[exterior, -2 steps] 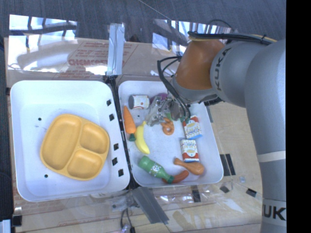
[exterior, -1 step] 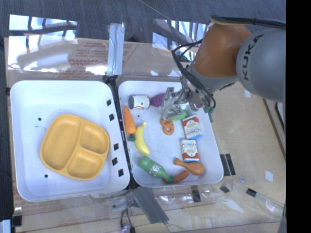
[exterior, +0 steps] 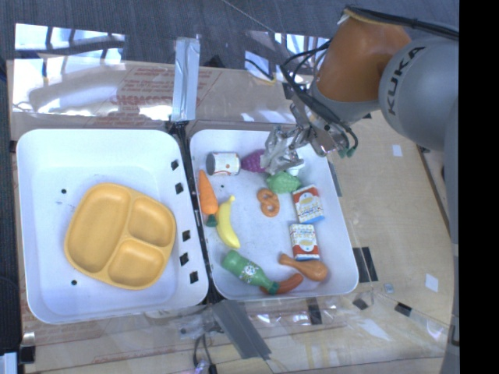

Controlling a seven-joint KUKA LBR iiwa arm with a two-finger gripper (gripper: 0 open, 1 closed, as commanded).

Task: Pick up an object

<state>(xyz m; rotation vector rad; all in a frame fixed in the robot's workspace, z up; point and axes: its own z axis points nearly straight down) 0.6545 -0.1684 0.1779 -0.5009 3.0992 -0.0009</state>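
My gripper (exterior: pixel 279 160) hangs over the back of the right bin (exterior: pixel 343 244), just above a green leafy toy (exterior: pixel 282 182) and beside a purple toy (exterior: pixel 252 161). Whether anything sits between its metal fingers I cannot make out. Also in this bin lie a small white can (exterior: pixel 223 164), an orange carrot (exterior: pixel 207 195), a yellow banana (exterior: pixel 227 223), a brown pretzel (exterior: pixel 268 202), two small printed boxes (exterior: pixel 308 205) (exterior: pixel 304 241), a green bottle (exterior: pixel 248 271) and a chicken drumstick (exterior: pixel 306 267).
The left bin (exterior: pixel 47 162) holds a yellow divided tray (exterior: pixel 118 234). A cardboard sheet (exterior: pixel 148 92) lies behind both bins. The grey arm with its orange band (exterior: pixel 355 57) reaches in from the upper right.
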